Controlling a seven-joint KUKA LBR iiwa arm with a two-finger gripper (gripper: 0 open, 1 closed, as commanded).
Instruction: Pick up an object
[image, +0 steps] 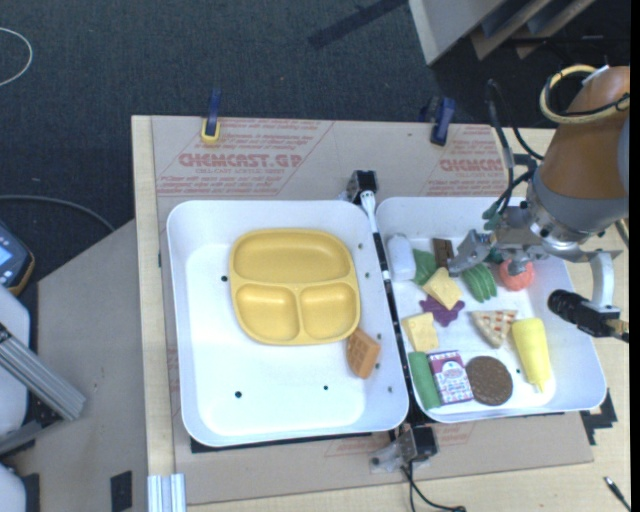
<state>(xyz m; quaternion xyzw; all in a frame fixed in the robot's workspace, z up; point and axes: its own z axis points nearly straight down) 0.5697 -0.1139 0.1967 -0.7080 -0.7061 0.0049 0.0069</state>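
My gripper (491, 258) hangs over the back part of the right bin (590, 385), open, with nothing held between its fingers. Right under it lie a green vegetable piece (480, 283) and a red round piece (516, 276). Around these are a yellow cheese wedge (440, 289), a purple piece (446, 312), a pizza slice (493, 325), a yellow corn cob (532, 350), a brown round cookie (489, 380) and a small red-and-white box (450, 378).
The left bin (200, 390) holds a yellow divided plate (295, 285) and a brown waffle piece (363, 352) near its right wall. A white bottle (400, 258) and a green pepper (426, 266) lie by the right bin's left wall. The arm's grey body (580, 170) overhangs the right bin's far corner.
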